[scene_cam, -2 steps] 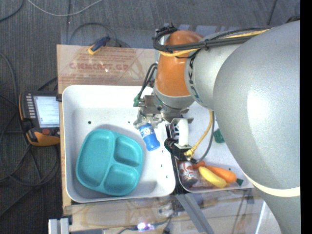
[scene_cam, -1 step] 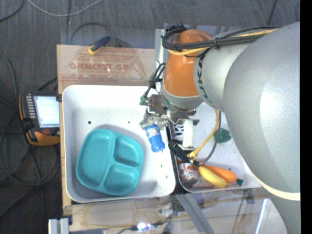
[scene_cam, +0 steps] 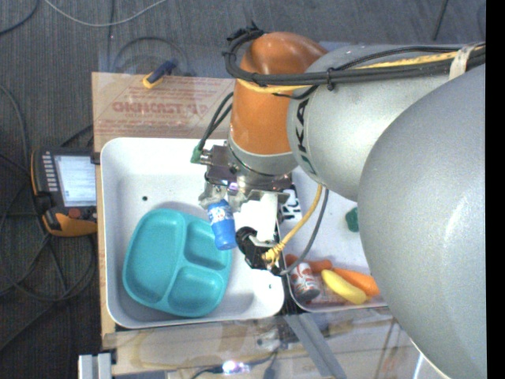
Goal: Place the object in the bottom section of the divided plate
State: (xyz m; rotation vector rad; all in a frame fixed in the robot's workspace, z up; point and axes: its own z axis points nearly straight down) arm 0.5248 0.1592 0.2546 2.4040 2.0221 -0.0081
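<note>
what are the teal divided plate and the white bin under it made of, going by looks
Divided plate: looks like moulded plastic, teal, matte to satin, with soft rounded ridges between sections and no sharp glare. White bin: probably plastic too, smooth and slightly glossy, with rounded corners and a thin rolled rim; painted metal can't be ruled out from this view.

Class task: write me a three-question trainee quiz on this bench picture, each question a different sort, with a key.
1. True or false: the blue bottle lies flat in the teal divided plate.
2. Which bin holds the plate? A) left white bin B) right bin
3. Fill in: beside the banana lies an orange ____.

Key: 1 false, it hangs at the pincer over the plate's rim; 2 A; 3 carrot.
</note>
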